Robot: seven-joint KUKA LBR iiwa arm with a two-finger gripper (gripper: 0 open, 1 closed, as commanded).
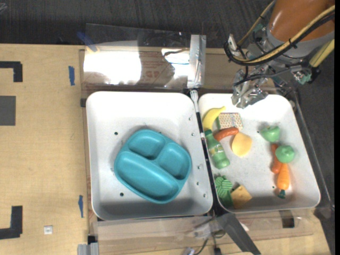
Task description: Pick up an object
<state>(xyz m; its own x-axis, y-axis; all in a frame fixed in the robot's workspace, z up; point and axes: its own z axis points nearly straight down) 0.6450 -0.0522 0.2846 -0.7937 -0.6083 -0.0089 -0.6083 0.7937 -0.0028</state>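
The metal two-finger gripper (247, 96) hangs over the far edge of the right-hand shallow white plastic bin (303, 142), under a tangle of cables on the grey and orange arm (297, 9). Whether it is open or closed I cannot tell, as it is small and glare-lit here. Nothing shows between its tips, so it holds nothing yet.

Just below and to the left of it, nearer the camera, sits a tight cluster: a yellow plastic banana (212, 117), a speckled tan block like a cracker (230, 121), a red-orange sausage-shaped piece (226, 134) and a pale yellow rounded fruit (241, 144). These touch or overlap, so a descent here could catch two at once, or wedge a finger on the block's edge and push the pile against the bin's left wall.

Further left and down lies a green bottle-shaped toy (217, 152), and beyond it a green leafy piece (223, 189) beside a tan wedge (241, 195). To the lower right, well apart from the cluster, are two green rounded vegetables (271, 134) (286, 153) and an orange carrot (283, 177). Their round, smooth shapes would likely squirt out of a pinch that lands off-centre.

Far to the left, the other white bin (101, 116) holds a teal compartment tray (153, 164).
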